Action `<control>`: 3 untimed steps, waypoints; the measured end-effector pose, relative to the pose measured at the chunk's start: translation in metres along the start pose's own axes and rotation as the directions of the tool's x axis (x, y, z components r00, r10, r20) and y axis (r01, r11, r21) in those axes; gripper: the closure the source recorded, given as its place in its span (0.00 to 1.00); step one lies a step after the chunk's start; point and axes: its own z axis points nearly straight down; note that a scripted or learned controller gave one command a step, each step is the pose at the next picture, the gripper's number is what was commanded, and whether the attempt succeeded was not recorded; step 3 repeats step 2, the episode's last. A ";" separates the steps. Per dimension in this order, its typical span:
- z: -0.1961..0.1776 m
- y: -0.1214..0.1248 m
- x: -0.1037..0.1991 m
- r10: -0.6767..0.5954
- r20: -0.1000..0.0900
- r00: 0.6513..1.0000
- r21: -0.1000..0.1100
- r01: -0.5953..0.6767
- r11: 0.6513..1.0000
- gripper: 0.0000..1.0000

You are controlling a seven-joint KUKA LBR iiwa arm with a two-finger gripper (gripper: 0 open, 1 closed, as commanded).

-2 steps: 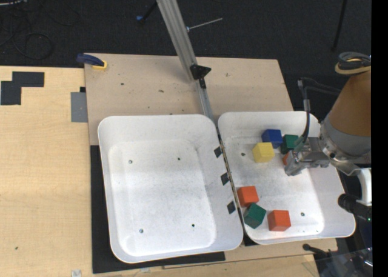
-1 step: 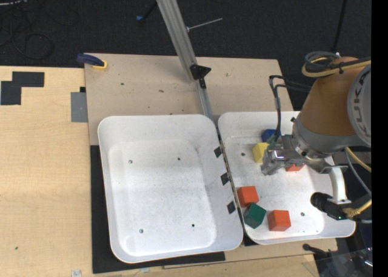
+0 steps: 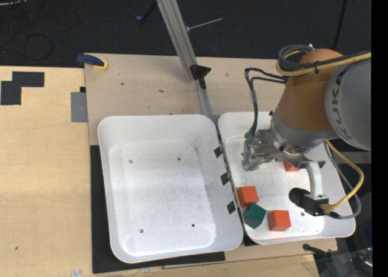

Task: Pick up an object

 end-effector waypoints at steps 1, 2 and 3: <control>0.010 0.006 0.053 0.001 0.001 1.000 0.003 -0.001 1.000 1.00; 0.009 0.006 0.113 0.000 0.000 1.000 0.002 0.000 1.000 1.00; 0.009 0.006 0.113 0.000 0.000 1.000 0.002 0.000 1.000 1.00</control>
